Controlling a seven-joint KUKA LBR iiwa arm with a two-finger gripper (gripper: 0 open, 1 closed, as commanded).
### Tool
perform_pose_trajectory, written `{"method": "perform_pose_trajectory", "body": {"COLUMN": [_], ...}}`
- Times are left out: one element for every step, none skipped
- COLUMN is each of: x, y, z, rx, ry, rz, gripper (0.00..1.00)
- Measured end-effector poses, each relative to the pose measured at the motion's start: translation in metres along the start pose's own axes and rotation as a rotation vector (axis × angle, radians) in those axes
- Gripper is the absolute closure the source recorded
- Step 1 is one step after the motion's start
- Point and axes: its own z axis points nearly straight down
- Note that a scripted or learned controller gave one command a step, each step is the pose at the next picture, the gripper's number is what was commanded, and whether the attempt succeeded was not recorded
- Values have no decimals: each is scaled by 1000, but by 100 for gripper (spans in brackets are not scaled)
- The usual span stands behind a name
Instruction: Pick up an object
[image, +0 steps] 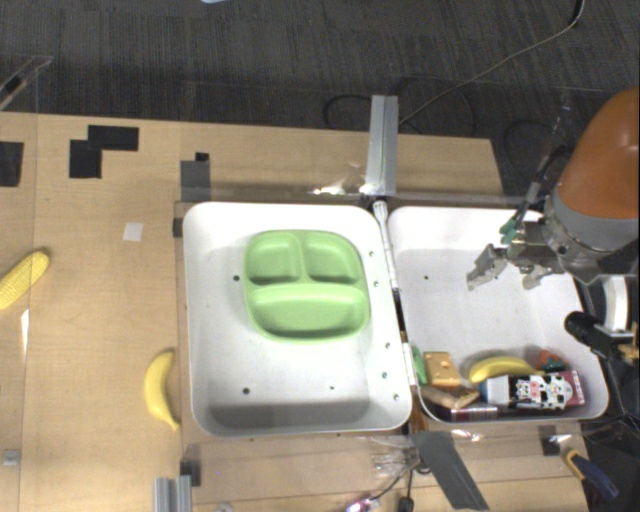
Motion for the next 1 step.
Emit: {"method": "perform_pose_trajectory", "body": {"x": [-80], "y": [49], "z": [31], "rx": [0], "ry": [-1], "rz": [-8], "gripper": [0]}}
